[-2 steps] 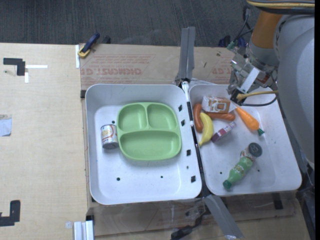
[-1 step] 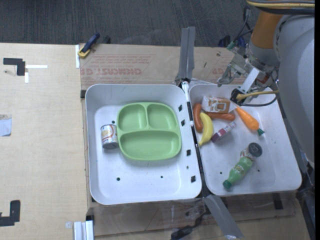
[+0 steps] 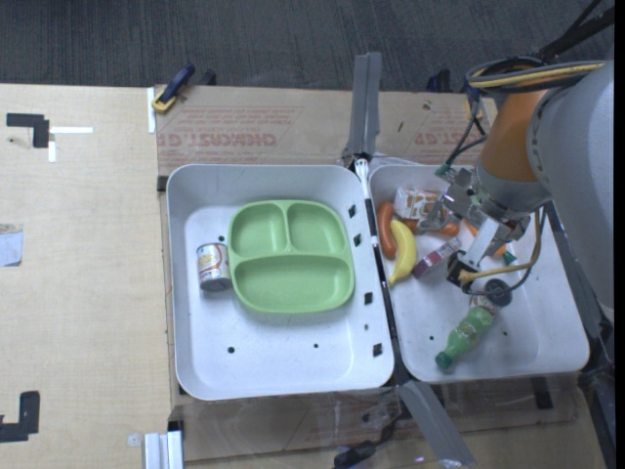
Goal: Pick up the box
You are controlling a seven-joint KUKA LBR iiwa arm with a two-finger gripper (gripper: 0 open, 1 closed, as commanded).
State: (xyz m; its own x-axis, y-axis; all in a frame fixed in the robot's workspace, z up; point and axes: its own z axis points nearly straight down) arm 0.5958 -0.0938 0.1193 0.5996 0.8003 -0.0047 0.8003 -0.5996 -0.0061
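Note:
The box (image 3: pixel 420 203), small and white with red-orange print, lies at the back of the right bin (image 3: pixel 547 355). My gripper (image 3: pixel 452 210) hangs low over that bin, right beside the box's right side. Its tip is crowded in among the box and other items. I cannot make out anything held in it.
In the right bin a banana (image 3: pixel 401 252), an orange-red piece (image 3: pixel 387 225), a purple item (image 3: pixel 432 261) and a green bottle (image 3: pixel 464 335) lie around the gripper. The left bin (image 3: pixel 195 350) holds a green divided plate (image 3: pixel 291 256) and a small can (image 3: pixel 212 266).

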